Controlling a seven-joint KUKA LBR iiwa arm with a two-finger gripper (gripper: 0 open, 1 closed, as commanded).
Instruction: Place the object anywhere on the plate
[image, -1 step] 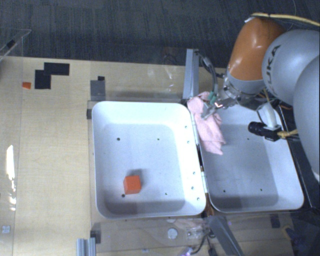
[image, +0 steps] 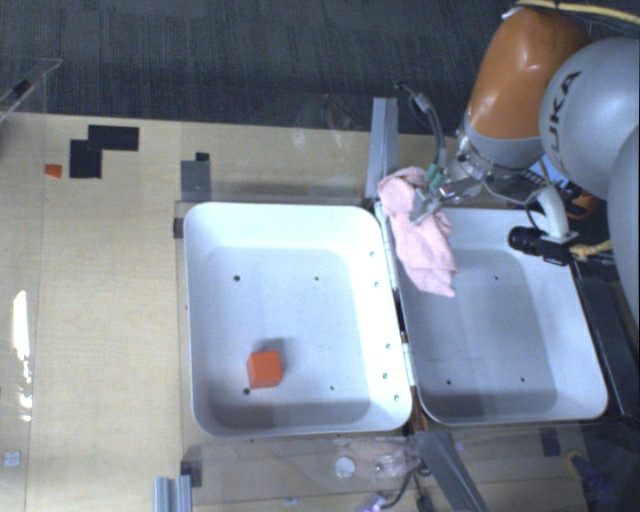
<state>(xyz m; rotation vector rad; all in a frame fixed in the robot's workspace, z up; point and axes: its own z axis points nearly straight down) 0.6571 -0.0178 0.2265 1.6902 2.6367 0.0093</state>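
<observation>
"UKA" on grey arm (image: 590, 100) — pink cloth (image: 420, 240) below

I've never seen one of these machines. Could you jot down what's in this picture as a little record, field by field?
arm: grey with an orange band, reaching in from the right
gripper: above the far left corner of the right bin, pink cloth between its fingers
pink cloth: hanging from the gripper, draped over the divide between the bins
left bin: white, holds an orange block
orange block: lying in the near part of the left bin
right bin: white, shallow
plate: cannot tell
</observation>
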